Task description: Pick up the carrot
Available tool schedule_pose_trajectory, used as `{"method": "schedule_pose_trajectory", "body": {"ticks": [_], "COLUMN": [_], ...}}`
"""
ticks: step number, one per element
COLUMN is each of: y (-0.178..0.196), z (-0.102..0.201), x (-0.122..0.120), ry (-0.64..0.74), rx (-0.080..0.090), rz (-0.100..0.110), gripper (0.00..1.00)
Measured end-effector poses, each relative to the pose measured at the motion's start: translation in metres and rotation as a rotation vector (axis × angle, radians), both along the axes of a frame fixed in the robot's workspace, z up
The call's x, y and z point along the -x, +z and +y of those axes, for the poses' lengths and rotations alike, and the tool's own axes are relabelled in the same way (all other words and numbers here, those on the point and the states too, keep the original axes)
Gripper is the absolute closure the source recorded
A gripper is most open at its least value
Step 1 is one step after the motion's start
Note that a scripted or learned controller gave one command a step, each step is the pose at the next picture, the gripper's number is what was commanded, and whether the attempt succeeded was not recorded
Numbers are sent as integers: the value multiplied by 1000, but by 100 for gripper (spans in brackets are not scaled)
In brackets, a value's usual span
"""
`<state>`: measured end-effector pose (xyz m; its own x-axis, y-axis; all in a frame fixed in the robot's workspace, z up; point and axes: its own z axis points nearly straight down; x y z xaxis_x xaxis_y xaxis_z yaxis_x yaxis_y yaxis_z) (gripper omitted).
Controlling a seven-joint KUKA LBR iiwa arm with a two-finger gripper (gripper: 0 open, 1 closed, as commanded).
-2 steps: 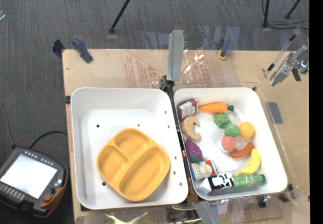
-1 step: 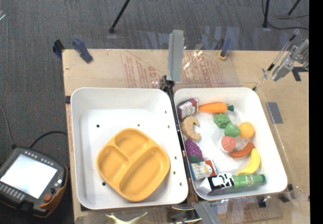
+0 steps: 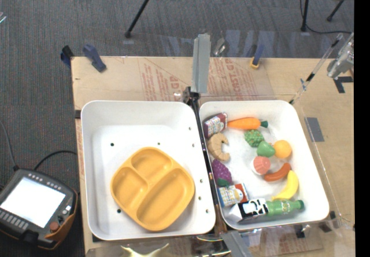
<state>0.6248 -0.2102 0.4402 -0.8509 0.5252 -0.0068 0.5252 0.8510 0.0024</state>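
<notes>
The carrot (image 3: 246, 124) is orange with a green stem end. It lies on its side at the back of the right bin (image 3: 300, 134), stem pointing right. A grey metal part (image 3: 342, 60) pokes in at the right edge, high above the bench and well behind the right bin; it looks like my gripper, far from the carrot. Nothing touches the carrot, though a small red-labelled packet (image 3: 214, 124) sits just to its left.
The right bin also holds a green broccoli piece (image 3: 254, 138), an orange (image 3: 282, 149), a banana (image 3: 288, 186), a sausage (image 3: 278, 172), purple grapes (image 3: 221, 171), a croissant (image 3: 218, 146) and a green bottle (image 3: 272, 208). A yellow divided plate (image 3: 153, 187) lies in the left bin (image 3: 98, 134).
</notes>
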Motion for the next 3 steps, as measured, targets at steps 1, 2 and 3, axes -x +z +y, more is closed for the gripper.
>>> {"method": "schedule_pose_trajectory", "body": {"ticks": [1, 2, 3], "y": [-50, 2, -61], "z": [-1, 1, -1], "x": [39, -3, 42], "ry": [174, 488, 682], "rx": [-2, 1, -2], "rz": [7, 2, 7], "gripper": [100, 100, 100]}}
